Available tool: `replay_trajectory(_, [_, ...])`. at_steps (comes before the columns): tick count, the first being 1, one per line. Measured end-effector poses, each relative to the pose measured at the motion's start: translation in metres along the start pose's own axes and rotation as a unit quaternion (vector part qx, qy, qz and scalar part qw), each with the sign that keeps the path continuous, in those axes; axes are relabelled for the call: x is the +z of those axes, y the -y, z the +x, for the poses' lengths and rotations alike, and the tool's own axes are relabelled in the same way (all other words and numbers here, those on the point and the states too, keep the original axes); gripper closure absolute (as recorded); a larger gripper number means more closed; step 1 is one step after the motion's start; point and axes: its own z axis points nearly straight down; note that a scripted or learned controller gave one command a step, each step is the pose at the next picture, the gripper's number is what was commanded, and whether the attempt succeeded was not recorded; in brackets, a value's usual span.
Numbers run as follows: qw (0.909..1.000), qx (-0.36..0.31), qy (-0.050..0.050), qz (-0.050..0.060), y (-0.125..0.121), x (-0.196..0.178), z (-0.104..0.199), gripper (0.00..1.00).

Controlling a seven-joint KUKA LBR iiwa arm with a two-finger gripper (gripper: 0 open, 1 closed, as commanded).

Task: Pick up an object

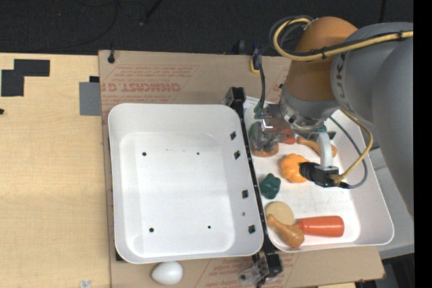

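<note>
Gripper [264, 138] sits low in the right bin [379, 211], at the bin's far-left corner, hung from the grey arm [378, 77], which comes in over the bin's far-right side w/ its orange band [324, 37] above the wrist. Grip state can't be made out from this angle: the tip is a dark blur against the bin floor, and nothing is visibly clamped in it. Pickable things are all in the right bin. An orange lump [292, 167] lies around the bin's middle, just near-right of the gripper, apart from it. A small green piece [271, 185] lies by the bin's left wall, a bit nearer the camera than the lump. At the bin's near edge a red stick [322, 226] lies flat, roughly parallel to that edge, touching or almost touching a tan roll [283, 222] in the near-left corner. A thin orange bit [312, 144] pokes out from under the wrist, toward the bin's far side; shape unclear. A black plug [322, 174] on a yellow cable [361, 155] hangs over the bin's middle, just right of the orange lump. The left bin [175, 179] adjoins the right bin's left wall, w/ a black strip [244, 165] betw. them. A white egg [167, 272] lies outside both, well left of the right bin's near corner, on the brown board [155, 81] under the bins.
</note>
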Motion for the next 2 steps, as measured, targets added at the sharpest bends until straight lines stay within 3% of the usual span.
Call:
replay_trajectory(1, [1.0, 0.0, 0.001, -0.009, -0.022, -0.011, 0.019, 1.0])
replay_trajectory(2, [1.0, -0.001, 0.001, -0.008, 0.013, -0.044, 0.073, 1.0])
